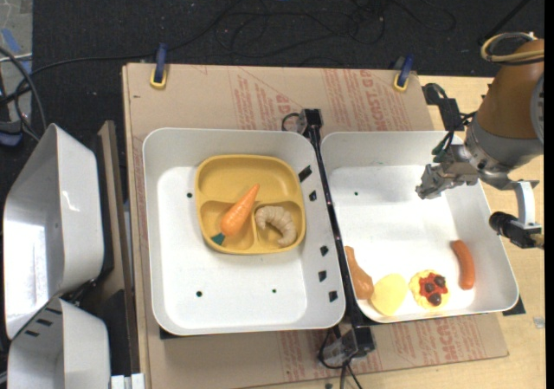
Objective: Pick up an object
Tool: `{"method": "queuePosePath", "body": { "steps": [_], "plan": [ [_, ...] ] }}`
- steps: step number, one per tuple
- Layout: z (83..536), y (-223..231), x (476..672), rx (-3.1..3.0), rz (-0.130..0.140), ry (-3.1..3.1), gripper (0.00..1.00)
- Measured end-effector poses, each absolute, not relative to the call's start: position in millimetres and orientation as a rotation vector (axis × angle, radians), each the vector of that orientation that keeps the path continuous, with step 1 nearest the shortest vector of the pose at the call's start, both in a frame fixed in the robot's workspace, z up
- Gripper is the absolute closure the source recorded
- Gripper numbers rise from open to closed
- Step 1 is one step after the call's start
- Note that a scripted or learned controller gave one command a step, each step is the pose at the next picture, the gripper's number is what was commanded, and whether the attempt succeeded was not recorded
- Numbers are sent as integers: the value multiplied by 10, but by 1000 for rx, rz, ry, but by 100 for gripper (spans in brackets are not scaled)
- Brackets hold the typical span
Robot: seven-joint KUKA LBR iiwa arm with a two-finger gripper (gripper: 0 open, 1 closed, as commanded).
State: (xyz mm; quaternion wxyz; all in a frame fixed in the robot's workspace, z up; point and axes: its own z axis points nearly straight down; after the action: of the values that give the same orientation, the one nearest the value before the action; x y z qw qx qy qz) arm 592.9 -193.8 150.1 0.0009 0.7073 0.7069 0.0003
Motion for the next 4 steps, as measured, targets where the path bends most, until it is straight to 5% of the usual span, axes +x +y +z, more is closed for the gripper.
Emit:
{"method": "queuePosePath", "body": {
  "steps": [3, 4],
  "plan": [
    [2667, -1961, 6046, 2215, 3, 2221, 100],
    [2711, -1410, 5884, 2214, 2, 2231, 100]
  ]
}}
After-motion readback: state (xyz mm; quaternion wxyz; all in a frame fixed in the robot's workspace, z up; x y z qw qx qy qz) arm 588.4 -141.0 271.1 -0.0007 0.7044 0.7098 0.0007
